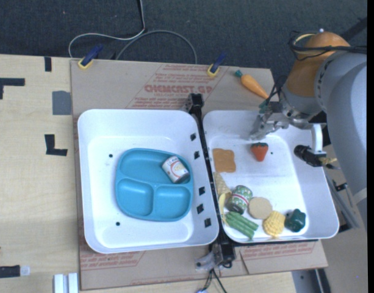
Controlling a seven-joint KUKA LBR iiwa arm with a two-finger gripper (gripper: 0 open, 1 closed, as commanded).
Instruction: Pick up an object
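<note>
Right now my fingers [260, 134] hang just above the strawberry [259, 151] in the right bin [312, 191]; whether they are open, I cannot tell
</note>
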